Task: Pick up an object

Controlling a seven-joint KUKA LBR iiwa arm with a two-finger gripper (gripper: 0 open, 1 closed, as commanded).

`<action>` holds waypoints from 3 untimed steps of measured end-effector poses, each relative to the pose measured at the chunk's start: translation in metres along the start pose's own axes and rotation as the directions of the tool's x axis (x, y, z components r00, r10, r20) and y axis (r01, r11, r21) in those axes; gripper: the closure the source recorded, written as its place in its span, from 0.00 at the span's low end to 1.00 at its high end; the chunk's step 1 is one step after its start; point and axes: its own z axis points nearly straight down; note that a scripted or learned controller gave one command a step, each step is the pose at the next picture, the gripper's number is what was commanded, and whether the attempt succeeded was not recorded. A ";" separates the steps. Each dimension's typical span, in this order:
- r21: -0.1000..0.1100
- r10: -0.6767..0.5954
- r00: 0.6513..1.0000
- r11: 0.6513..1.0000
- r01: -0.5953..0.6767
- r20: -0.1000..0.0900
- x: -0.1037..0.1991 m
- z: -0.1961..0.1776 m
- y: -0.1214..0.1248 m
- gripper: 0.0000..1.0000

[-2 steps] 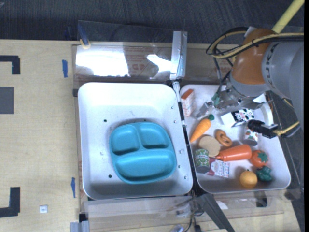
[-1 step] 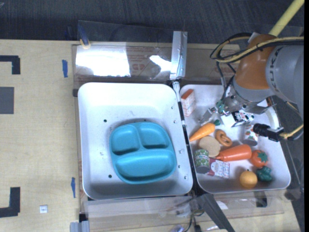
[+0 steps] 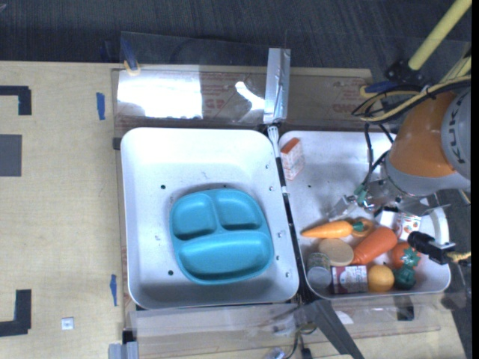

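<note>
Gripper (image 3: 367,200) low in right bin (image 3: 329,152); finger state cannot be told. Carrots (image 3: 352,238) lie just below-left of it, long axes running left-right, pale one (image 3: 327,230) nearest.

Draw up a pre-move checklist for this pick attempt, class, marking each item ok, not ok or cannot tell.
1. Objects available in right bin: ok; carrots, a can and others lie there.
2. Gripper above that bin: ok.
3. Object already between the gripper's fingers: cannot tell.
4. Target stands apart from neighbours: not ok; items are clustered.
5. Blue tray out of the way, in left bin: ok.
</note>
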 end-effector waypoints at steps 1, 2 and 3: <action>0.002 0.118 0.993 0.993 -0.118 0.001 -0.065 -0.064 -0.008 0.00; -0.004 0.053 0.999 0.999 -0.053 -0.005 -0.074 -0.001 0.041 0.00; 0.001 -0.093 0.996 0.996 0.093 0.001 -0.074 0.002 0.044 0.00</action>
